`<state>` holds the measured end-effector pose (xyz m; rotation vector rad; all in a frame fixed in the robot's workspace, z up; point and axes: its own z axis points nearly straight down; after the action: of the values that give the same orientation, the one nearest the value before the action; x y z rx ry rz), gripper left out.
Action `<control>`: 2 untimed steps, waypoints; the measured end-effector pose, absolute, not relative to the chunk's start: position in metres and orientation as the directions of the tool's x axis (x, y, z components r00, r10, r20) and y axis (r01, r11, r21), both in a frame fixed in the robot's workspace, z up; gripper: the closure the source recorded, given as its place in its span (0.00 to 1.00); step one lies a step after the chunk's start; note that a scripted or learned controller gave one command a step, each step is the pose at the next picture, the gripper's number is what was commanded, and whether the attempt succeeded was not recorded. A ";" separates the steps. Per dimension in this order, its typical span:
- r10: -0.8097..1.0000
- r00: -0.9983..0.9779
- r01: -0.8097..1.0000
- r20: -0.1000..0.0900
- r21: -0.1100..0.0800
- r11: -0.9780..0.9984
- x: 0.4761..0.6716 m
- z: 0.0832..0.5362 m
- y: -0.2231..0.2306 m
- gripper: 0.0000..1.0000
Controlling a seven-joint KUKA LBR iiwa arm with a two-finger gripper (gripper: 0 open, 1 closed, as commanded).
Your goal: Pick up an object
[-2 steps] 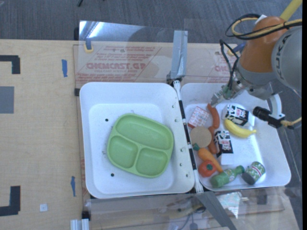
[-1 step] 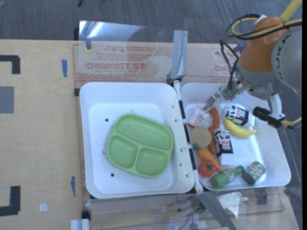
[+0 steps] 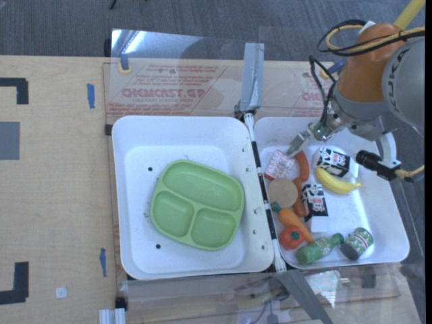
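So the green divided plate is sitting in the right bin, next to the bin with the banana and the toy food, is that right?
Not quite. The camera view shows the green divided plastic plate in the left white bin. The yellow banana and the other toy food lie in the right white bin beside it.

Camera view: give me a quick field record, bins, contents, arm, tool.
left bin: holds a green divided plate
right bin: banana, carrot, green bottle, small can, round tan disc, red sausage, two black-and-white cartons
arm: over the right bin's far edge
tool: low over the right bin's far left part, near the sausage; grip state unclear
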<state>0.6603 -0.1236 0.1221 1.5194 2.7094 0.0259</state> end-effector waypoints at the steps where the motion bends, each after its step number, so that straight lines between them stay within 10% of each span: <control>1: 0.842 -0.539 0.842 -0.007 0.005 0.539 0.661 0.093 -0.105 0.00; 2: 0.841 -0.541 0.841 -0.011 0.016 0.541 0.664 0.106 -0.103 1.00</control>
<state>0.6640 -0.1026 0.1060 1.4961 2.7422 0.0136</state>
